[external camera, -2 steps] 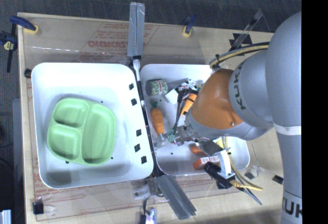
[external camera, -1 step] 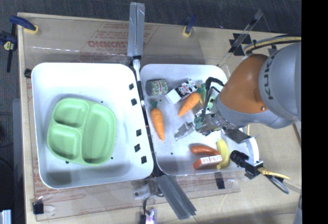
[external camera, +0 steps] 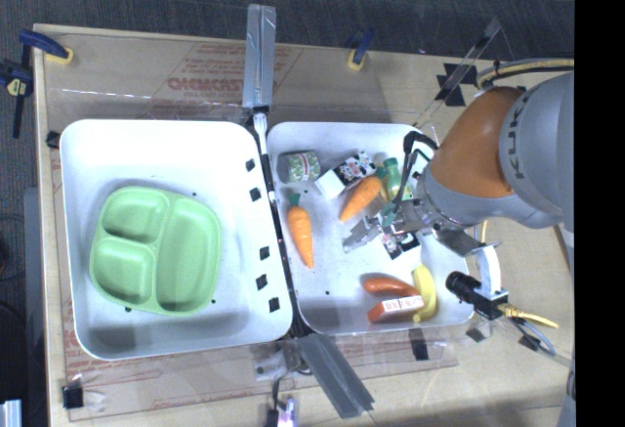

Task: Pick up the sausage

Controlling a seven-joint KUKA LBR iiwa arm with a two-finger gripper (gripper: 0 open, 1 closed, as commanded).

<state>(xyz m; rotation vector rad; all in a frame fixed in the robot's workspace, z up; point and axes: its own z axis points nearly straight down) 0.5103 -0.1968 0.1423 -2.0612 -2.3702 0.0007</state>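
The grey arm with the orange band (external camera: 488, 156) enters from the right of the frame and reaches over the right shallow white bin (external camera: 322, 313). Its two-finger gripper (external camera: 376, 228) sits low in the centre of that bin; whether the jaws are apart or together cannot be told.

The reddish-orange sausage (external camera: 389, 284) lies on its side in the lower right part of the right bin, below the gripper and apart from it. Just below the sausage lies a red packet with a white label (external camera: 395, 309), and a yellow banana (external camera: 426, 291) stands just beside both at their right ends.

A small orange carrot with a green top (external camera: 301, 232) lies at the left of the same bin, near the divider. A second, larger orange carrot (external camera: 360, 197) lies tilted just above the gripper. A green-and-white can (external camera: 300, 165) rests on its side in the bin's upper left corner, with a small white box (external camera: 331, 183) between it and the larger carrot.

The left shallow white bin (external camera: 98, 147) holds a light green plastic tray with three compartments (external camera: 156, 249), at centre left of the frame.
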